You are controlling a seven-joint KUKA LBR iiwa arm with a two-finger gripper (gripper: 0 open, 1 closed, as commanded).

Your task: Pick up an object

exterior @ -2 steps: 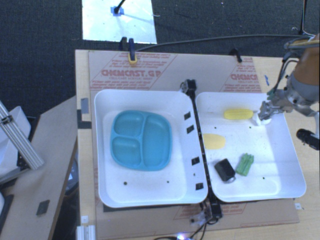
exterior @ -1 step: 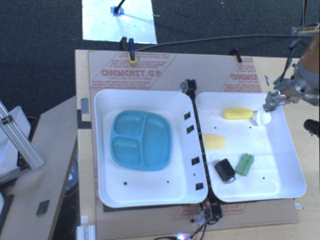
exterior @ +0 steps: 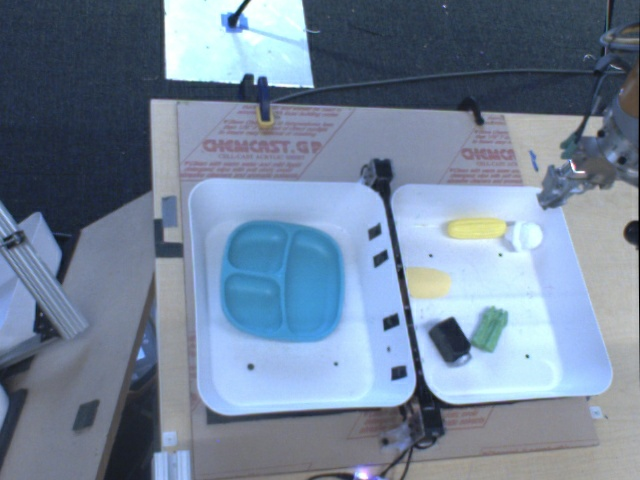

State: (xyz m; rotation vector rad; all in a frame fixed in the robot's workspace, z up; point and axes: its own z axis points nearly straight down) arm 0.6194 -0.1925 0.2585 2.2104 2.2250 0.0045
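Note:
The right bin [exterior: 575, 298] holds a yellow corn-like piece [exterior: 476, 229] with a white round piece [exterior: 525, 235] beside it at the back. A pale yellow lump [exterior: 428, 282] lies near the divider. A black block [exterior: 450, 339] and a green ridged piece [exterior: 490, 329] sit toward the front. My gripper [exterior: 556, 193] hangs at the bin's far right corner, above the rim, apart from all objects. Nothing shows between its fingers.
The left bin [exterior: 210, 268] carries a blue divided plate [exterior: 283, 279]. Black clips run down the divider [exterior: 392, 288] between the bins. A cable crosses the bench behind the bins, and a metal rail [exterior: 40, 278] leans at the left.

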